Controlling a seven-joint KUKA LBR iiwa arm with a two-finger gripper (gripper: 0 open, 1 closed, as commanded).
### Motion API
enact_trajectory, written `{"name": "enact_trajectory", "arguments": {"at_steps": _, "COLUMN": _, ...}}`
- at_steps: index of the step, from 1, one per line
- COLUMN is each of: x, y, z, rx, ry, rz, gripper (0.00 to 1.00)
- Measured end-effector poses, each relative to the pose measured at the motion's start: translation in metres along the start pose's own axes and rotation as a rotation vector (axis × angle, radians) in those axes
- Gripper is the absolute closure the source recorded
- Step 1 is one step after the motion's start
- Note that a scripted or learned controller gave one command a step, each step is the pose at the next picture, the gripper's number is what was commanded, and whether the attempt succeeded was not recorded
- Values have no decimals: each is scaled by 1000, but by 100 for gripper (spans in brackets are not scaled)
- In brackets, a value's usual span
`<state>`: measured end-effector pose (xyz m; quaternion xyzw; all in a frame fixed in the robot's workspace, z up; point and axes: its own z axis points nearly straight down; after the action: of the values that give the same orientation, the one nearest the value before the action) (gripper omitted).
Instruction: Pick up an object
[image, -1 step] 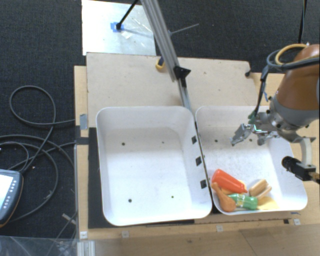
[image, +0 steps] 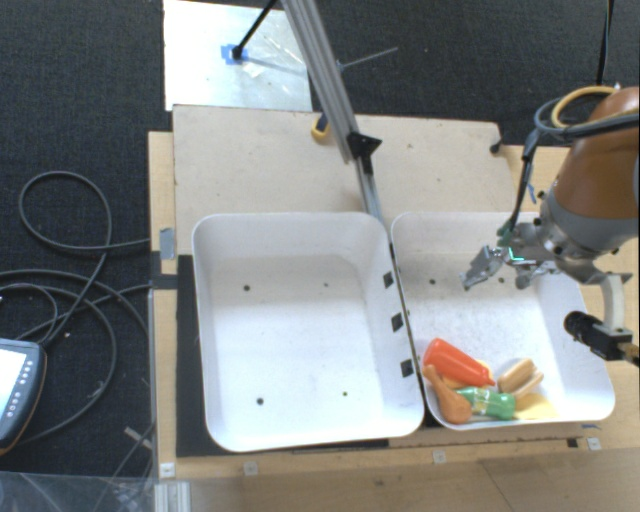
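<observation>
Several toy foods lie huddled in the near corner of the right bin (image: 450, 232): a red-orange pepper-like piece (image: 458, 362), an orange-tan drumstick shape (image: 447, 393), a green piece (image: 488, 402) and a tan bun (image: 520, 376). My gripper (image: 502, 273) hangs over the middle of the right bin, farther back than the pile and well apart from it. Its fingers stand open with nothing between them. The grey wrist with its orange band (image: 598, 180) rises at the right.
The left bin (image: 215, 300) sits beside the right one, sharing a raised divider wall (image: 397, 320). A slanted metal pole (image: 335, 90) crosses above the bench's far side. Cables and a pendant lie on the floor at left.
</observation>
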<state>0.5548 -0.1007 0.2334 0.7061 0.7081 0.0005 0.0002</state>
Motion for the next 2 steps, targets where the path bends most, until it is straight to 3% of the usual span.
{"name": "enact_trajectory", "arguments": {"at_steps": 2, "x": 5, "y": -5, "z": 124, "rx": 7, "ry": 1, "rz": 3, "gripper": 0}}
